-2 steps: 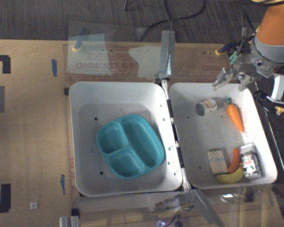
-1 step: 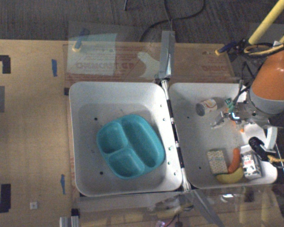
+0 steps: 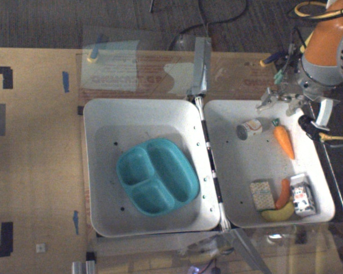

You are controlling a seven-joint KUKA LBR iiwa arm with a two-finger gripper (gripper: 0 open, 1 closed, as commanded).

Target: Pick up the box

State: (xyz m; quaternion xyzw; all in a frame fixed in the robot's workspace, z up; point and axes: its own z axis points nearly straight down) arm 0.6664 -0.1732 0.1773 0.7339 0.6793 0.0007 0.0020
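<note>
- I read the gripper [image 3: 286,99] as hanging over the far right corner of the right bin [image 3: 231,201], with nothing between its fingers; whether it is spread or closed I cannot tell from this angle.
- The box [image 3: 302,196] lies in the near right corner of that bin, against the rim and well apart from the gripper; I take the small printed carton to be the target.
- My main worry is crowding; a small sausage-like piece [image 3: 283,192] sits just beside the box, a banana [image 3: 278,212] lies near its lower end, and a tan block [image 3: 262,194] sits further left; a finger could land on one of them or scoop it up instead.
- The rim is another risk; a finger coming down on the outer side may strike the wall and push the box aside.
- A carrot [image 3: 284,142] and a small can [image 3: 248,129] lie between gripper and box; a low traverse could knock them.
</note>
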